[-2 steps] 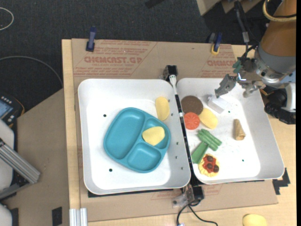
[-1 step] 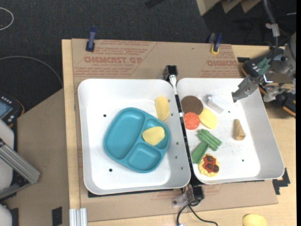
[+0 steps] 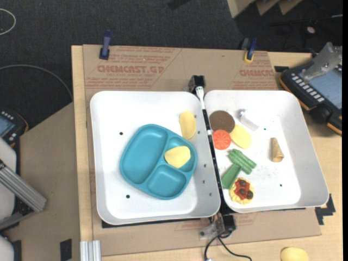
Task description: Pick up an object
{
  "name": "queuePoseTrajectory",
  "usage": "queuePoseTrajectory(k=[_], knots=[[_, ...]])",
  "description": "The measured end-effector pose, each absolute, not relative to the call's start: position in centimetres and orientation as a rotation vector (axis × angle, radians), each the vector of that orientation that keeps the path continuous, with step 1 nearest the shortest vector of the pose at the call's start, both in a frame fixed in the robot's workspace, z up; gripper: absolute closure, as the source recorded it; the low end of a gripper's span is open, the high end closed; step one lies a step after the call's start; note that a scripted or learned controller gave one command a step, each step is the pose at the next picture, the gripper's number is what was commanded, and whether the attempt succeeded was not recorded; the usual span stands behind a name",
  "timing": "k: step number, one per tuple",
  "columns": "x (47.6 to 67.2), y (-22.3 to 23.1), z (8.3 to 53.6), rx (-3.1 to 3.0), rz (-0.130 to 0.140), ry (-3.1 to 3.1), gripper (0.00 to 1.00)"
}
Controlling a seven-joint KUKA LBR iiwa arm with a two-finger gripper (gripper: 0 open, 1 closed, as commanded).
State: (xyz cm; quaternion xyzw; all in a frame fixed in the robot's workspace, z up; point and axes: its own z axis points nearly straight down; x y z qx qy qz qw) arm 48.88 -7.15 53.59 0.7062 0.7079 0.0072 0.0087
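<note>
Nearest us, a yellow lump lies outside the right bin. Nothing is picked yet. I cannot tell the pincer's state. Next it must drop over one toy, maybe the pizza slice in that bin.

Out at the right edge, the one piece of robot kit catching the eye is a handheld control pendant. It is lying flat, its dark casing framing a pale blue-grey screen that is glaring under the lights, and small pale keys are running along its left side. A grey metal piece is sitting just behind it. Whether either belongs to the arm itself, I cannot tell.
</note>
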Motion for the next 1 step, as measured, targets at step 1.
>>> queuePoseTrajectory(k=[1], knots=[[48.97,-7.09,53.72,2.215,0.004,2.22,1.0]])
